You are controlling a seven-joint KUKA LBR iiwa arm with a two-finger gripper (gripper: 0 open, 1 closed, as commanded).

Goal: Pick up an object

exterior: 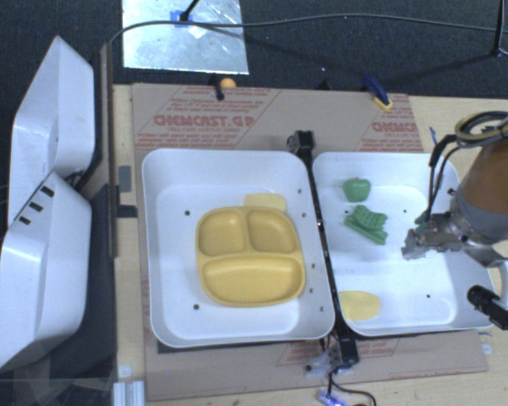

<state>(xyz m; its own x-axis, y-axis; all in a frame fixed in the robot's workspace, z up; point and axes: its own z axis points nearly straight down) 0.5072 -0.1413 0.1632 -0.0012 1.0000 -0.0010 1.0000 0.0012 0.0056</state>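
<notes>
The right bin (406, 315) holds a green pepper-like toy (356, 189) at its back, a green ridged toy (367, 224) below it, and a flat yellow piece (359, 304) near the front left. My gripper (421, 244) hangs low over the right half of this bin, to the right of the ridged green toy and apart from it. Nothing shows between its fingers. The left bin (173, 227) holds a yellow divided plate (250, 256) and a pale yellow piece (265, 201) behind it.
A black divider clamp (303, 142) sits where the two bins meet. Cardboard (203, 117) lies under the bins. White housings (42, 210) stand at the far left. A foil sheet (184, 24) and cables lie beyond the bench.
</notes>
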